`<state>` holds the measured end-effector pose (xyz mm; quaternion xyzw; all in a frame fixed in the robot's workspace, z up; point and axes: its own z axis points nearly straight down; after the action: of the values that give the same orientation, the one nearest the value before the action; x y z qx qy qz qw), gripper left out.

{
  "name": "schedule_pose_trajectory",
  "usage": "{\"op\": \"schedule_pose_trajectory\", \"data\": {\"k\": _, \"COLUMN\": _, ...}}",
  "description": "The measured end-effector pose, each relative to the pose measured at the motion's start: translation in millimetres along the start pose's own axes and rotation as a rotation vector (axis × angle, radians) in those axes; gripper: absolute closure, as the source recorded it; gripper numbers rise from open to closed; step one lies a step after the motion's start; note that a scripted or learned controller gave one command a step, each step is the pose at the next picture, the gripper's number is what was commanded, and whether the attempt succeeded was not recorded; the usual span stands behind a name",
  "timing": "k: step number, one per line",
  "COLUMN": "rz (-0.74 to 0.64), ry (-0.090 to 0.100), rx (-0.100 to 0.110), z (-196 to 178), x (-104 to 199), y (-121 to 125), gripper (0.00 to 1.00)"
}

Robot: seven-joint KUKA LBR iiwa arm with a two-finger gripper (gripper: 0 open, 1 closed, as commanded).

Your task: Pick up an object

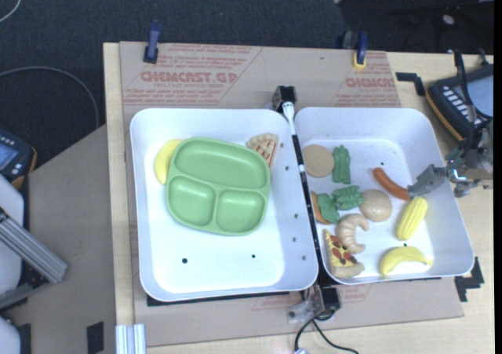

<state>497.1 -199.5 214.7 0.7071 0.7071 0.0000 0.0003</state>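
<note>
In the left bin (pixel 149 187) on the bench (pixel 118 93) lies a green divided plate (pixel 217 185), with a yellow piece (pixel 164 160) tucked against its left edge and a waffle-patterned wedge (pixel 264 146) at its upper right. None of these is being touched.

The right bin (pixel 439 148) holds the crowd of toy food: a round tan cookie (pixel 318 160), a green vegetable (pixel 341 164), a second green piece (pixel 343 198), a croissant (pixel 353 229), a pizza slice (pixel 340 254), a pale roll (pixel 376 205), a red sausage (pixel 390 184), a corn cob (pixel 412 217) and a banana (pixel 403 260). All of them rest on the bin floor.

At the far right, the claw (pixel 430 180) reaches in over the bin's right wall, low and close to the sausage's right end and above the corn. Nothing sits between its fingers, and I cannot tell how wide they stand.

So the pick looks unstarted: no object is lifted or gripped. What remains is closing on something, probably the sausage or corn nearest it, and raising it clear.
</note>
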Motion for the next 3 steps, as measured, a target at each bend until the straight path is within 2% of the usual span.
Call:
{"op": "schedule_pose_trajectory", "data": {"k": 1, "rz": 0.002, "ry": -0.007, "rx": -0.013, "z": 115, "x": 23, "y": -13, "gripper": 0.0}}
{"op": "schedule_pose_trajectory", "data": {"k": 2, "rz": 0.002, "ry": -0.003, "rx": -0.004, "z": 110, "x": 25, "y": -16, "gripper": 1.0}}
{"op": "schedule_pose_trajectory", "data": {"k": 3, "rz": -0.014, "ry": 0.003, "rx": -0.013, "z": 25, "x": 124, "y": 42, "gripper": 1.0}}
